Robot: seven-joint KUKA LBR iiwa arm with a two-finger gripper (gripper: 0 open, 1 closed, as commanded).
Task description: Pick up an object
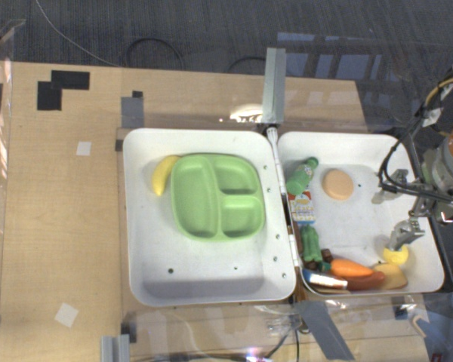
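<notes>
End effector [405,231] hovering above small yellow rounded toy [395,256], near-right of right white bin [362,143]; finger state indiscernible. Centring before descending advisable.

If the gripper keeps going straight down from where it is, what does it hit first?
Most likely the small yellow object at the right bin's lower right corner, just under the gripper. Depth is unclear from this slanted view, so it might reach bare bin floor instead.
</notes>
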